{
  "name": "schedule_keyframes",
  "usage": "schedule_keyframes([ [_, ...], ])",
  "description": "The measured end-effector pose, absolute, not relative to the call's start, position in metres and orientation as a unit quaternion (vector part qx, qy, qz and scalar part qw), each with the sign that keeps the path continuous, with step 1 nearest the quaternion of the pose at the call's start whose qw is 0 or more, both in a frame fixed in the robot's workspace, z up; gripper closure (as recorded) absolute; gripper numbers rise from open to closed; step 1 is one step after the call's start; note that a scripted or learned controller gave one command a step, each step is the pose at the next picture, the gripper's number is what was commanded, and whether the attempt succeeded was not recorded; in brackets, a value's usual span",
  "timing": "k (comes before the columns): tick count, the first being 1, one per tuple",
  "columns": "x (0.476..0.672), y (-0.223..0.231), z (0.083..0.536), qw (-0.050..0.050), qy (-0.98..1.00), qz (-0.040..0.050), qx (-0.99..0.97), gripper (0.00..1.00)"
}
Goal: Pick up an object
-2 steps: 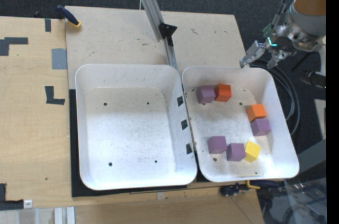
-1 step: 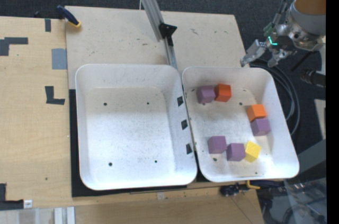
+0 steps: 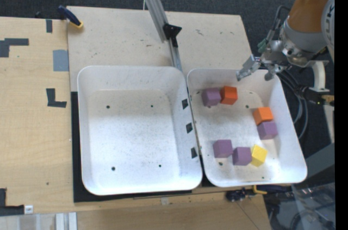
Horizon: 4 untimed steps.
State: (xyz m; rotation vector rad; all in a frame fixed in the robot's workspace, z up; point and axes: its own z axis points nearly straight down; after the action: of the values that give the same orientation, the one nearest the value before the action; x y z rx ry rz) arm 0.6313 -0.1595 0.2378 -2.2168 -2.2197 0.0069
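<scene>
Camera view places the gripper point(image 3: 254, 67) at the far rim of the right bin point(image 3: 291, 131), hanging above the upper right corner with nothing between its fingers; the two fingers appear slightly spread, though their outline is small and partly blurred. The arm point(image 3: 310, 11) enters from the right side. All candidate objects lie in the right bin, and the left bin point(image 3: 87, 87) is not involved. A purple cube point(image 3: 211, 97) and an orange cube point(image 3: 229, 95) sit touching each other near the far wall, closest to the gripper. A second orange cube point(image 3: 263, 115) rests against another purple cube point(image 3: 267, 129) by the right wall. Near the front, two purple cubes point(image 3: 222, 148) point(image 3: 241, 155) and a yellow cube point(image 3: 259, 155) form a tight row. Judged risk: every cube touches a neighbour, so a descending finger is likely to land on top of an adjacent cube or wedge between two, pushing both aside instead of closing on one. The pair by the right wall adds a second hazard, since the bin's sloped side leaves little room for the outer finger. A descent from the present position would probably strike the rim. The cubes' tilted orientations may also cause a grasp across corners, which tends to slip.
</scene>
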Motion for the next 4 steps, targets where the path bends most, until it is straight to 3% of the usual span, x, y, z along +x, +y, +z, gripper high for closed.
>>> schedule_keyframes([
  [2, 0.638, -0.153, 0.139, 0.002, -0.708, 0.0024, -0.706, 0.00],
  [3, 0.640, -0.152, 0.153, 0.000, -0.709, 0.0009, -0.706, 1.00],
  [4, 0.640, -0.147, 0.197, -0.001, -0.708, -0.0010, -0.706, 1.00],
])
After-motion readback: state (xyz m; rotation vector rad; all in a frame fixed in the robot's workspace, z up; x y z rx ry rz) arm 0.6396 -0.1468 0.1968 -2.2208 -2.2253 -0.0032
